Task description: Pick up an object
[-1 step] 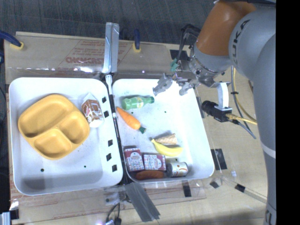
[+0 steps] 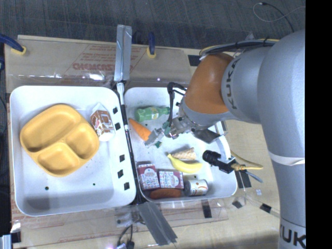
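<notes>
My gripper (image 2: 154, 137) hangs low over the middle of the right bin (image 2: 224, 187), its tip right beside the lower end of an orange carrot (image 2: 138, 128). Whether it touches the carrot I cannot tell. A green packet (image 2: 151, 112) lies just behind the gripper at the bin's far side. In front of it rest a pale cone-shaped piece (image 2: 184, 153) and a yellow banana (image 2: 185, 164). The arm's orange band and grey wrist cover the bin's right part.
Along the right bin's near wall lie two red boxes (image 2: 158, 179), a brown sausage (image 2: 165, 193) and a small can (image 2: 197, 187). The left bin (image 2: 62, 201) holds a yellow divided plate (image 2: 58, 138) and a brown-and-white packet (image 2: 102, 123) near the divider.
</notes>
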Tool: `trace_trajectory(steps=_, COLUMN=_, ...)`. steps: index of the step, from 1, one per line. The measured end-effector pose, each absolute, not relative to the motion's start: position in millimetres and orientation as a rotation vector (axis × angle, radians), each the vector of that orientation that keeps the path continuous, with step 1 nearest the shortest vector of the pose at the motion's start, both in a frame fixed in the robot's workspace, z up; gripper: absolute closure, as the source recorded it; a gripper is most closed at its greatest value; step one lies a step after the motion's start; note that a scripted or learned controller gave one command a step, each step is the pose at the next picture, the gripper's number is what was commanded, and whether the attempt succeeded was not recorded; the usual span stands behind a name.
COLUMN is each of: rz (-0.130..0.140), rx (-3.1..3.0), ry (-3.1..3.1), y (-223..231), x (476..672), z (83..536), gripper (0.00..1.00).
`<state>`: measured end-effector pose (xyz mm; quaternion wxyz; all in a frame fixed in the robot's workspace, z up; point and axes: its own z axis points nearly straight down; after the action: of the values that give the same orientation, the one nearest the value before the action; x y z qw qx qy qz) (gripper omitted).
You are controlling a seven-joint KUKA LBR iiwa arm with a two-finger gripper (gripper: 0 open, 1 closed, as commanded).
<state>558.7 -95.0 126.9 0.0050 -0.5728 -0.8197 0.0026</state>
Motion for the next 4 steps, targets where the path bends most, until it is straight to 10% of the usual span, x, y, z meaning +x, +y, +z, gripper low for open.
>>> trace_trajectory(steps=1, rz=0.007, rx=-1.809, ry=-2.558, y=-96.7, x=569.9, z=87.5, gripper=0.0)
trace_trajectory(steps=2, rz=0.015, rx=-1.8, ry=-2.558, y=-96.7, x=568.7, z=93.2, gripper=1.0)
trace_trajectory(steps=3, rz=0.01, rx=-2.006, ry=-2.41, y=-33.4, x=575.2, z=188.1, gripper=1.0)
trace_trajectory(steps=4, rz=0.01, rx=-2.006, ry=-2.409, y=-33.6, x=575.2, z=188.1, gripper=0.0)
